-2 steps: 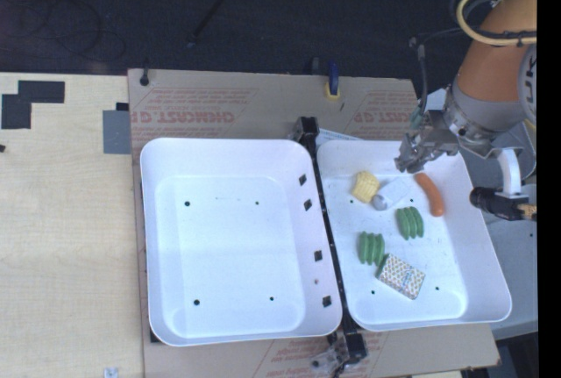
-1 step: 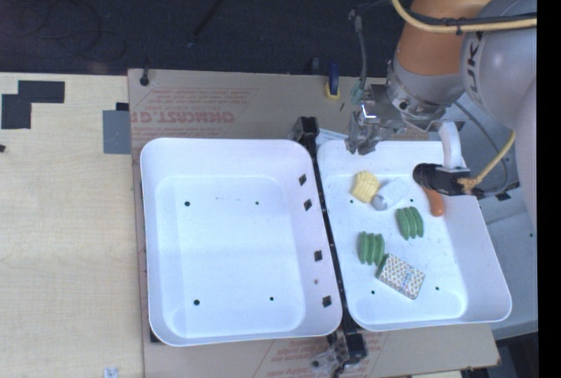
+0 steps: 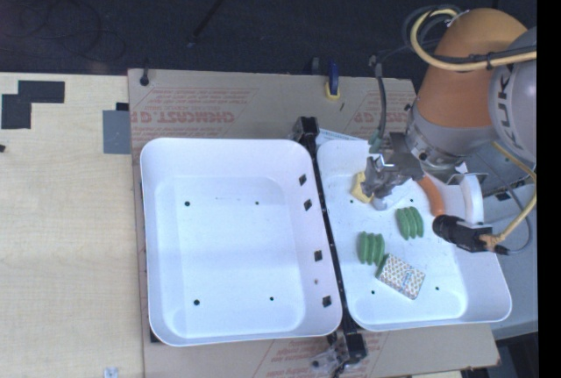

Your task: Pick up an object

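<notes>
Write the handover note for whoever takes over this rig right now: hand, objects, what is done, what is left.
Hand: low in the right bin, beside a yellow piece; whether it grips anything cannot be told.
Objects, all in the right bin: two green pieces, a patterned packet, an orange piece partly under the arm.
Left bin: bare white floor.
Done: hand brought down among the objects.
Left: secure one object and lift it.

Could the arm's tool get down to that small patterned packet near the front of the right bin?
Probably yes: the small patterned packet lies flat in the open, nothing on top, with the tool hanging nearby.
</notes>
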You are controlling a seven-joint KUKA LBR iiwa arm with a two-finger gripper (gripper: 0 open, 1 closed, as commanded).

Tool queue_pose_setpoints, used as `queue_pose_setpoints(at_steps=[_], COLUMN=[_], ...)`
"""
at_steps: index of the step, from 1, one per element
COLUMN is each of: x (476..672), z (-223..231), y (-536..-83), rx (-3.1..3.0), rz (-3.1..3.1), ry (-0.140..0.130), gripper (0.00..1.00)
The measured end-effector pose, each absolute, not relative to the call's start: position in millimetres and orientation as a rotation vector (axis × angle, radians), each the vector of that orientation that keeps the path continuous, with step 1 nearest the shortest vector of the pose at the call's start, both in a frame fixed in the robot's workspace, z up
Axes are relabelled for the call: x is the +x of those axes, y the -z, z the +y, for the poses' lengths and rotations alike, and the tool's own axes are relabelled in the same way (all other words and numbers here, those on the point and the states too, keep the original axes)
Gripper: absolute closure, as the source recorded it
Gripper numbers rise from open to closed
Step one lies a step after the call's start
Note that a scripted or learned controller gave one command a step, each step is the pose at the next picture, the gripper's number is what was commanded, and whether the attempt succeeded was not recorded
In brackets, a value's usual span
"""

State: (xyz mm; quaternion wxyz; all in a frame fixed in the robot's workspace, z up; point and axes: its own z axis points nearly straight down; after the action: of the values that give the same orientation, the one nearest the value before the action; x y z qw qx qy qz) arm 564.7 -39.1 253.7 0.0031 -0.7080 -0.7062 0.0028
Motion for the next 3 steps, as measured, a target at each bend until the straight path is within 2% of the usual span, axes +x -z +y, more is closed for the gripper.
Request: queue_pose_setpoints(at_steps=[1, 2, 3], x=[588.7, 533.8, 533.2], z=[29, 39, 106], y=[-377, -278, -361], rx=[-2.217, -2.216, -2.213], rz=[-2.235, -2.211, -2.231], ry=[0.014, -0.017, 0.008], gripper=[1.0, 1.0, 1.0])
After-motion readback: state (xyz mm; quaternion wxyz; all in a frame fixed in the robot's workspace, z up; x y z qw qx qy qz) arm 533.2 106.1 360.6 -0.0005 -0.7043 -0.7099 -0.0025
